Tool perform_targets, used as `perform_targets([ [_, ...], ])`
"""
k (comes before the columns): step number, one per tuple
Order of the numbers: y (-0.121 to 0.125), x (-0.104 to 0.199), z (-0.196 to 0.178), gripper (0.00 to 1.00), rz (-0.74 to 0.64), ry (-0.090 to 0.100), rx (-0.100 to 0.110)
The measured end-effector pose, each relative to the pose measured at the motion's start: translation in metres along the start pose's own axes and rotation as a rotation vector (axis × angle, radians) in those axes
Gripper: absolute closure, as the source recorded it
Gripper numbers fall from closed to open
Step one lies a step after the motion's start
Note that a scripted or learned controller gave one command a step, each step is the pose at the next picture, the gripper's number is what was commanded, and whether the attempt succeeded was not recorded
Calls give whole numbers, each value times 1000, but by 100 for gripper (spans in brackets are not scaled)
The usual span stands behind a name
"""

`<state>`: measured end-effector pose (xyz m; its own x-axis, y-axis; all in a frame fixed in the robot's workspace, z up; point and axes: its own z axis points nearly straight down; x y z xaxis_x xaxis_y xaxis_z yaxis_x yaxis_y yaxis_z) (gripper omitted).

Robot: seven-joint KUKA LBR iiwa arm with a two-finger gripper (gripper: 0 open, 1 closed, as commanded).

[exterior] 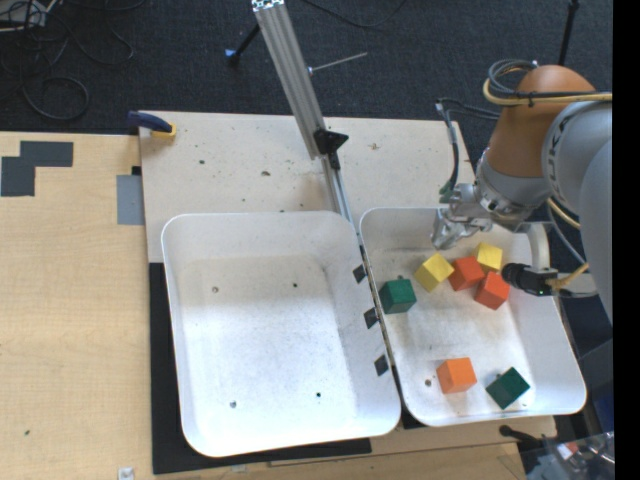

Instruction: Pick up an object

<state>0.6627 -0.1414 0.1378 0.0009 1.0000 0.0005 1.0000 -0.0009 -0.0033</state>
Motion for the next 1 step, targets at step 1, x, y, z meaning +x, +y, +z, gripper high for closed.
perform_targets([
  [1, -4, -1, -44, 100, 2, -1, -6],
])
